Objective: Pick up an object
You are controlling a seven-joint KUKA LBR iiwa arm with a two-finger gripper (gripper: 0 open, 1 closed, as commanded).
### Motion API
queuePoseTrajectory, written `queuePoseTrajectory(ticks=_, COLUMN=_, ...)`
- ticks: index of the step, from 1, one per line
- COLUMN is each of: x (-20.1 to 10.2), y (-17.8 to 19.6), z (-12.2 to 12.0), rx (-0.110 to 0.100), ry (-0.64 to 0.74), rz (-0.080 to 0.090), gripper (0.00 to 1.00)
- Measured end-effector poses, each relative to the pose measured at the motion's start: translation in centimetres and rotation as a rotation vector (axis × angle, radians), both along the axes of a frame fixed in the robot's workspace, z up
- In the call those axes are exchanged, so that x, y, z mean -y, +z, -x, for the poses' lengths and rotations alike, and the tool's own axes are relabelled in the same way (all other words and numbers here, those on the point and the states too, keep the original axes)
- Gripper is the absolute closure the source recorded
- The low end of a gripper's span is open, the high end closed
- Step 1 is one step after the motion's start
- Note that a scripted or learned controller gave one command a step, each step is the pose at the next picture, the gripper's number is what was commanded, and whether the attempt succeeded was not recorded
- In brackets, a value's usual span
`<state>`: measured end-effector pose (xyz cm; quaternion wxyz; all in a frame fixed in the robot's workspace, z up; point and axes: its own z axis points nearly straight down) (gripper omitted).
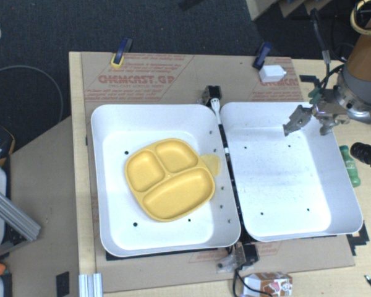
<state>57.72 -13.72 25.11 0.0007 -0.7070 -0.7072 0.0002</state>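
arm [362, 73]: orange band | grey wrist | tool [310, 122]: grey metal fingers

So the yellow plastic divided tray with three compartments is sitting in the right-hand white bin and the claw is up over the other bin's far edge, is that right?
Not quite. The camera view shows the yellow plastic divided tray with three compartments in the left-hand white bin, not the right-hand one. The claw is over the far edge of the other, right-hand white bin, as you said.
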Motion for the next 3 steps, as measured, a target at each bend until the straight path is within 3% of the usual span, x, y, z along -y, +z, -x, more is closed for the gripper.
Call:
queuePoseTrajectory(ticks=1, x=-6.3, y=5.2, z=5.5, rx=-0.004, ry=0.002, rz=-0.001, gripper=0.00)
queuePoseTrajectory(ticks=2, x=-12.0, y=12.8, z=9.9, rx=0.006, ry=0.006, rz=0.000, gripper=0.00)
queuePoseTrajectory(ticks=3, x=-19.1, y=26.0, z=9.7, rx=0.015, ry=0.006, rz=-0.002, gripper=0.00)
